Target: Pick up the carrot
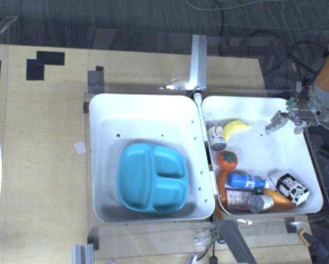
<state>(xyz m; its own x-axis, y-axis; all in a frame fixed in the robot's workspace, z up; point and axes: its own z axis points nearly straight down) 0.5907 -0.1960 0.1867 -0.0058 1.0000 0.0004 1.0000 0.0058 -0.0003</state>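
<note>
Pincer (285, 120) sat over the far right part of the right bin (313, 164), above bare white floor, with nothing between its fingers. From my feed I couldn't tell how wide they stood. Carrot (279, 198) lay at the near right of that bin, tip pointing right, touching the black-and-white box (292, 188) and partly under a blue bottle (246, 181). Tomato (228, 159) sat near the divider; banana (236, 128) and a small can (217, 137) were farther back. Left bin (104, 147) held a blue sectioned tray (152, 176). Carrot was well apart from the pincer.
</note>
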